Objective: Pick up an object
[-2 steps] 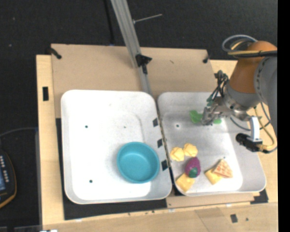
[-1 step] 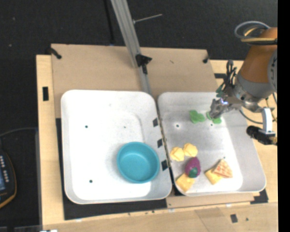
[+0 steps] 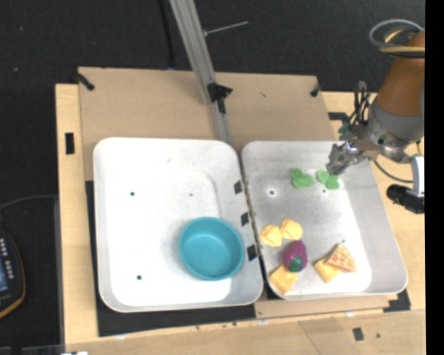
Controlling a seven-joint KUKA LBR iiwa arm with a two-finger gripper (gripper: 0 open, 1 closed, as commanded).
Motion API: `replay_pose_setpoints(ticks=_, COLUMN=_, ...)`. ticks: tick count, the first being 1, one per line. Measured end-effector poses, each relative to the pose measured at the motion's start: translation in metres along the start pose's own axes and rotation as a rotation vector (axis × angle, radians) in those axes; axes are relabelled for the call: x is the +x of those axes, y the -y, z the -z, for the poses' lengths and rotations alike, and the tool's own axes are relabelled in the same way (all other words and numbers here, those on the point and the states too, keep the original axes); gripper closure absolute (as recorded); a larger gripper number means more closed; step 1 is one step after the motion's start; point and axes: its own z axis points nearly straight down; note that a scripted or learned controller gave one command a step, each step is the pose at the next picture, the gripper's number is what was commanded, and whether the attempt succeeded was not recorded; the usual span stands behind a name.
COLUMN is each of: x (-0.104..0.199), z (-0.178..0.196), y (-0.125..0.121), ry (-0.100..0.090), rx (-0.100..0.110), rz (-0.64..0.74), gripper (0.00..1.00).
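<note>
The two-finger gripper (image 3: 339, 161) hangs low over the far right part of the right white bin (image 3: 370, 220), its dark tip pointing down and toward the view's left; how wide it stands I cannot tell. Just beneath and touching its tip in this view lies a small flat green piece (image 3: 328, 179), the likeliest thing to pick; whether it is gripped I cannot tell. A second green piece (image 3: 302, 178) lies near it, further left, apart from the tip. Well apart, toward the near edge, cluster two pale yellow lumps (image 3: 281, 232), a purple and green toy vegetable (image 3: 295, 255), a yellow block (image 3: 284, 278) and an orange wedge (image 3: 336, 261). A blue round bowl (image 3: 211, 248) sits in the left white bin (image 3: 133, 176).
</note>
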Motion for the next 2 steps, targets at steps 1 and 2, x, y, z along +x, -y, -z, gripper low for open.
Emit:
replay_pose_setpoints(ticks=1, x=0.050, z=0.012, y=0.020, ry=-0.001, rx=0.000, rz=0.001, gripper=1.00)
replay_pose_setpoints(ticks=2, x=0.100, z=0.026, y=0.027, ry=-0.003, rx=0.000, rz=0.006, gripper=1.00)
